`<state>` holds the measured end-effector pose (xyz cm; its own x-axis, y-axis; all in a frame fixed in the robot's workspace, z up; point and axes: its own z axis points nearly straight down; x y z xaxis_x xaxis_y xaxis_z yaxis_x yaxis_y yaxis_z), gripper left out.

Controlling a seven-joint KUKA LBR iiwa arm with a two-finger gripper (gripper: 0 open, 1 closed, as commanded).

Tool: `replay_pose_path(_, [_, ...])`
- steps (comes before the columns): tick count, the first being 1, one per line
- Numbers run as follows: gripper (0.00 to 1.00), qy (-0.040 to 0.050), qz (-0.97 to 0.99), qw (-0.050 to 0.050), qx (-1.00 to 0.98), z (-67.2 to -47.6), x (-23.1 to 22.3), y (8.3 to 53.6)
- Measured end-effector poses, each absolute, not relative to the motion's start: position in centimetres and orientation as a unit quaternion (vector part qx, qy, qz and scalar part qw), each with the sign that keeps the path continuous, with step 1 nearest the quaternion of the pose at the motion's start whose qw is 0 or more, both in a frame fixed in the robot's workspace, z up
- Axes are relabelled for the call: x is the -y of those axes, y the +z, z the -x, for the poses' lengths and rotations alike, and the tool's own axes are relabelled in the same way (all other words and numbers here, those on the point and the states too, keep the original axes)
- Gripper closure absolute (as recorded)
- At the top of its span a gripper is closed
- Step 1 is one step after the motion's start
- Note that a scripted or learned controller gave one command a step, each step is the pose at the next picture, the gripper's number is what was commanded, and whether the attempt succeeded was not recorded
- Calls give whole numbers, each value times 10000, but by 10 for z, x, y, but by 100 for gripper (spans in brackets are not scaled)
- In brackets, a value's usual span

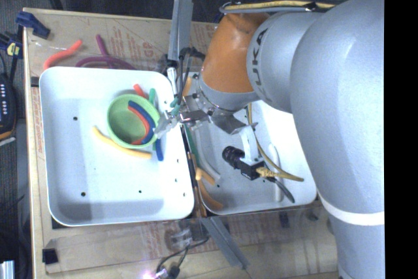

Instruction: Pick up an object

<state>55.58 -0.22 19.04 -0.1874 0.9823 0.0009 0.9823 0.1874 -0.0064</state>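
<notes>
While the gripper (168, 119) hung at the right rim of the green bowl (130, 119) in the left bin (72, 166), I could not tell its state. The bowl, with coloured strips heaped in it, lay immediately to the gripper's left in the camera view.
</notes>
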Motion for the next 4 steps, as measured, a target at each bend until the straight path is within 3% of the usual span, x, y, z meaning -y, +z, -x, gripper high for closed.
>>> replay_pose_path(1, [0, 13, 5569, 22, 8306, -541, 66, 191])
replay_pose_path(2, [0, 5, 6411, 5, 7674, -604, 112, 154])
replay_pose_path(3, [0, 26, 6095, -121, 7927, -608, 112, 100])
replay_pose_path(4, [100, 7, 6067, -61, 7949, -608, 106, 108])
